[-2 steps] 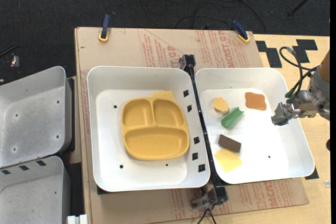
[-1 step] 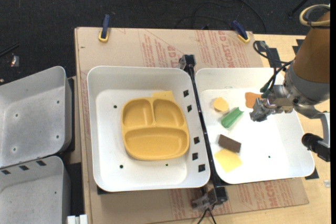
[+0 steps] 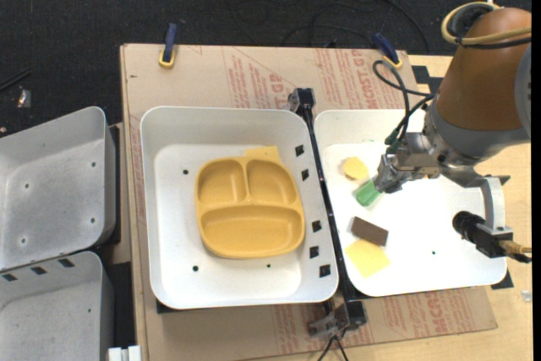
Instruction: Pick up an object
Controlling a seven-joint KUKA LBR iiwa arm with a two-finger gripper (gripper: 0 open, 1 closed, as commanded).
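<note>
In the right bin (image 3: 439,266) lie a green cylinder-like object (image 3: 367,196), a pale yellow lump (image 3: 355,169), a brown block (image 3: 369,230) and a flat yellow piece (image 3: 368,259). My gripper (image 3: 387,180) hangs low over the bin's left part, and its tip meets the upper right end of the green object. The green object pokes out down-left from under the tip. Whether it is gripped is hidden by the wrist. The arm's orange band (image 3: 490,76) rises at the right.
The left bin (image 3: 169,266) holds a yellow divided plate (image 3: 250,209) with a flat yellow piece (image 3: 264,154) at its far edge. A black divider (image 3: 317,182) runs between the bins. A black fitting (image 3: 475,230) sits at the right bin's right side. Grey lids (image 3: 51,182) lie far left.
</note>
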